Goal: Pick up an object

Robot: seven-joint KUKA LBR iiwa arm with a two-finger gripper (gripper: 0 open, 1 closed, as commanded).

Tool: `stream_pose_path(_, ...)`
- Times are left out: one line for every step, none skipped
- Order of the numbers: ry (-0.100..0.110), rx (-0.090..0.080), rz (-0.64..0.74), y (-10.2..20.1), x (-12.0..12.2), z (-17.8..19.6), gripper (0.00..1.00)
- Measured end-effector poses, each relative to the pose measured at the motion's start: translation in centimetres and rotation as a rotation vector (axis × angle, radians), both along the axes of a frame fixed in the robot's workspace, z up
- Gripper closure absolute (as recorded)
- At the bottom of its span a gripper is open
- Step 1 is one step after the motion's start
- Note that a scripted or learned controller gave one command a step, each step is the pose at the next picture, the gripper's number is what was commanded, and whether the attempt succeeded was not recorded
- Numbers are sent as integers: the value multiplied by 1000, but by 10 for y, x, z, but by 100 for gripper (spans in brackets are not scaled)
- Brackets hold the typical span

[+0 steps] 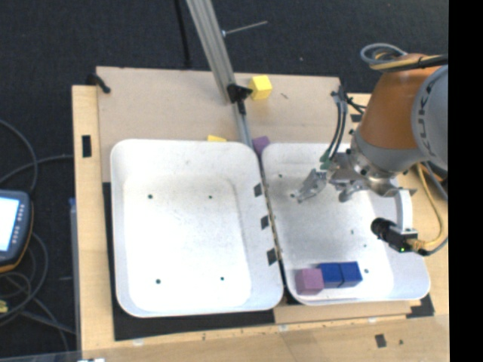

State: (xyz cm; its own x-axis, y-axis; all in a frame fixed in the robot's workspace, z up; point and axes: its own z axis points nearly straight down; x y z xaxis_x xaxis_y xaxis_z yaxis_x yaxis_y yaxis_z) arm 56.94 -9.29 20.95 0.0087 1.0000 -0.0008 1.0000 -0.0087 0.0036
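My gripper (327, 190) hangs over the back half of the right bin (400, 285), under the grey and orange arm. Its two fingers are spread apart, so it is open with nothing between them. A purple block (308, 280) lies at the front of that bin, touching a blue block (339, 274) on its right. Both sit well in front of the gripper, apart from it.
The left bin (128, 202) lies beside the right one. Behind the bins on the bench are a yellow block (261, 87), a small yellow piece (216, 138) and a purple block (260, 143). A slanted metal rail (215, 44) rises at the back. Cables trail from the arm at the right.
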Motion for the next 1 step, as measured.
stream_pose_path(10,-1,3,-48,-21,-68,0)
